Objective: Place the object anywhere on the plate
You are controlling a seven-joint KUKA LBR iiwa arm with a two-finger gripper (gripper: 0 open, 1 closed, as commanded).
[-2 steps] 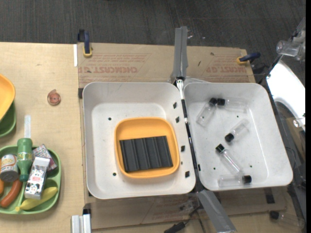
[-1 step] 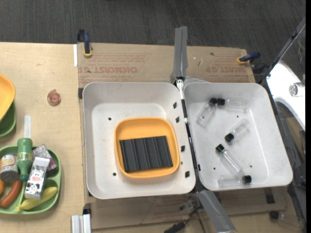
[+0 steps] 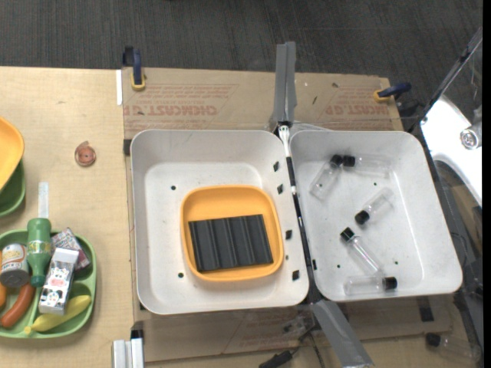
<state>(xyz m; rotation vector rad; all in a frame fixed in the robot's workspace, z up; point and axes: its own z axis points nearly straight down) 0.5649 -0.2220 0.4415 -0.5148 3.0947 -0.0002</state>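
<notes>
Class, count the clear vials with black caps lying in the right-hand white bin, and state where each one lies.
4. One vial lies near the bin's far left corner, one at its middle, one just nearer than that, and one along the near wall.

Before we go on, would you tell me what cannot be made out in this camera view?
- The arm: cut off by the right edge, so its gripper's state is unknown.
- The clear vials in the right bin: transparent against white; their contents are unreadable.
- The dark ridged object on the orange plate: too little detail to identify.
- The green tray and the yellow bowl: cut by the left edge; labels too small.
</notes>
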